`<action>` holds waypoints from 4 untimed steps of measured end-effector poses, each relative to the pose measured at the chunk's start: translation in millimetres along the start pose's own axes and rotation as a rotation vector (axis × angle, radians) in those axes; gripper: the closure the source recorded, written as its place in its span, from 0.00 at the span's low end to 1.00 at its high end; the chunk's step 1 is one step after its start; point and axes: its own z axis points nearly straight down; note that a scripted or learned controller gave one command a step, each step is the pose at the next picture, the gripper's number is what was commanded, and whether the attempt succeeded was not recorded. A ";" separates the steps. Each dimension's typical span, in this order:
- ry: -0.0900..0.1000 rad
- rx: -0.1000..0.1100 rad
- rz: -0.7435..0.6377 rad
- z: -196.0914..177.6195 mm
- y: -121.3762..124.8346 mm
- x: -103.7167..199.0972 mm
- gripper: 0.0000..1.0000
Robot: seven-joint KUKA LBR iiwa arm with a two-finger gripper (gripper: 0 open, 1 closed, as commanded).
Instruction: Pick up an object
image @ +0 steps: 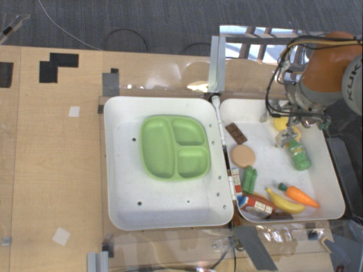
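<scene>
Arm (334,67) comes in from the right, grey with an orange band, wrist over the far part of the right bin (334,205). Hand (290,130) sits low over the far end of a green bottle (298,154), next to a yellow item (282,122) that it partly hides. Cannot tell whether the hand is released or clenched; nothing visibly between its tips.

Green bottle: one, glossy plastic, rounded, lying on its side on the bin floor, far-right area, pale label patch near its neck.

Rest of the right bin, all toy food, smooth plastic look:
- one brown chocolate bar (236,132), flat, segmented, far-left area
- one tan round disc (243,156), flat, like a cookie
- one small green block (249,180), upright-ish, near the left wall
- one red packet (258,203) with a printed label, near-left corner
- one yellow banana (285,202), curved
- one orange carrot (301,196), tapered, touching the banana

Left bin (122,208): one green tray (174,147), matte plastic, rounded corners, three compartments, roughly centred.

Both bins white, shallow, rounded corners, side by side on a light wood table (51,169). Black tape marks (57,66) at the far-left of the table.
</scene>
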 end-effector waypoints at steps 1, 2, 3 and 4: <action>-0.014 0.006 -0.002 -16.0 -0.7 -4.5 1.00; -0.013 0.008 0.056 -180.0 -0.7 -3.3 1.00; -0.001 0.000 0.056 -171.5 0.7 -1.3 0.00; 0.010 -0.007 0.069 -4.4 3.6 2.8 0.00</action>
